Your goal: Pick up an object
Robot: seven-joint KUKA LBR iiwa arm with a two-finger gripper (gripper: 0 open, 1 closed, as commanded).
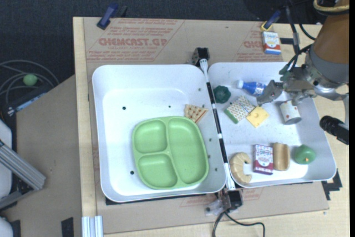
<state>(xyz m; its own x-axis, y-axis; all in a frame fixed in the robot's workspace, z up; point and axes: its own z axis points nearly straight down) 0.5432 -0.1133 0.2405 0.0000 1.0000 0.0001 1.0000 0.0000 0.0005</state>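
White plastic is making up both shallow bins, which are sitting side by side on the brown board of the tabletop [138, 41], touching along a dark seam down the middle. The left bin [111, 97] is holding a green divided plate [168, 151] in its lower half and a small waffle-patterned cracker [194, 112] near its right wall; the upper and left parts of its floor are lying open.

The right bin [327, 169] is carrying far more. A dark green round piece [222, 94] is sitting close to the dividing wall, with a blue and white bottle [252, 87] lying just beside it. Below them a green-checked packet [239, 109] and a yellow wedge [257, 117] are touching at their corners. A white cylinder [289, 112] is lying to the right of the wedge. Along the near wall a bagel [240, 167], a red box [263, 159], a tan roll [280, 156] and a green apple [303, 155] are lining up in a row.

The grey arm [333, 58] is reaching in over the right bin's far right corner. Its pincer [285, 94] is hanging just above the white cylinder, between the bottle and the bin's right wall; whether it is apart or together I cannot tell, and nothing is showing clamped in it.
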